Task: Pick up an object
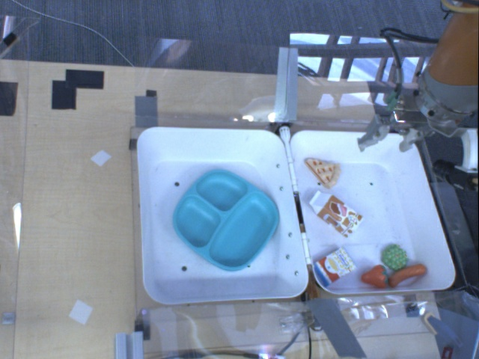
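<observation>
1. Grey two-finger claw [387,141]: upper right of frame, fingers spread, holding nothing.
2. Tan triangular waffle-patterned toy slice [322,172]: upper left of the right white bin [419,193], lying flat.
3. Blue divided plate [226,219]: left bin.

The bench [67,200] has a pale wooden top with fine grain. Black square marks [75,87] lie on it near the upper left corner. Behind the bench, the floor [224,13] is dark grey-blue, perhaps carpet. A thin white cable [90,32] runs across it. A grey metal post [286,84] stands at the far edge. Bright light reflects near this post.
</observation>
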Robot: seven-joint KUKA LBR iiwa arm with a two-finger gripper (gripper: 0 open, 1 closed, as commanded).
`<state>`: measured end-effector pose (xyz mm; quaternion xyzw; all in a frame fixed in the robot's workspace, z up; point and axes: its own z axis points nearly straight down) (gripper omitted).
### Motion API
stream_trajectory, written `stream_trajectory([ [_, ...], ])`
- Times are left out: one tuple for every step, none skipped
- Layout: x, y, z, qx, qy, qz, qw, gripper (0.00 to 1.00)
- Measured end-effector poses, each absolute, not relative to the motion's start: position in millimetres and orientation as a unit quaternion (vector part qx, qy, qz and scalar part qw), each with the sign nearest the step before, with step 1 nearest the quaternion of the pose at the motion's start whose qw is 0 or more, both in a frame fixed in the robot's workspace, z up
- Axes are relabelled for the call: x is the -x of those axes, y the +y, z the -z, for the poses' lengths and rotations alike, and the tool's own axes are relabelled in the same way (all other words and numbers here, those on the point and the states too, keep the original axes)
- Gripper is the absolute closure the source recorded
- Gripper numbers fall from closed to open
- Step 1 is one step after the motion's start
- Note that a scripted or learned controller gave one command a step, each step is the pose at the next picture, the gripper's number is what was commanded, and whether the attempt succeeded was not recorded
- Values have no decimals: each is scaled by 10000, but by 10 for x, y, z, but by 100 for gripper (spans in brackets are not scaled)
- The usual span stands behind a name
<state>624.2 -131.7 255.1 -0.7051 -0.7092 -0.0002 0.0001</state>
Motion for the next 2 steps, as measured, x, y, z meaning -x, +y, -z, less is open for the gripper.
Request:
stream_trajectory([
  [-6539,-1159,-1607,8313,-5558,4,-1,0],
  [-6698,-805,-1189,7578,-6525,10,-7,0],
])
